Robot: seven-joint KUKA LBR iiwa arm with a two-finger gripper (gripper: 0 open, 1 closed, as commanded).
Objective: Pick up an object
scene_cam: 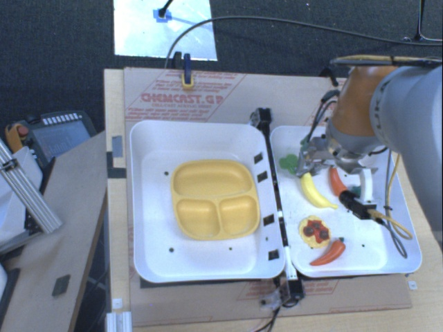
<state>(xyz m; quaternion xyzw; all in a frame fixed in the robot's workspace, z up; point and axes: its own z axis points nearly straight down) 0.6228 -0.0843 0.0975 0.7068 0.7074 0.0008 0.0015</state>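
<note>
Here the candidate objects lie in the right bin (387, 254): a yellow banana (315, 191) near its middle, a green piece (288, 162) just beyond it toward the far left corner, a red piece (336, 180) beside the banana, a round pizza-like toy (315, 231) nearer the front, and a red chili pepper (329, 252) nearest of all. The gripper (331, 159) hangs low over the far part of this bin, close above the banana's upper end. Nothing is visibly lifted, so the pick appears not yet made. Whether the jaws are open or closed cannot be told, since the wrist and cabling cover them. The left bin (149, 185) holds a yellow divided plate (214, 199). Both bins rest on the tabletop (208, 92).
</note>
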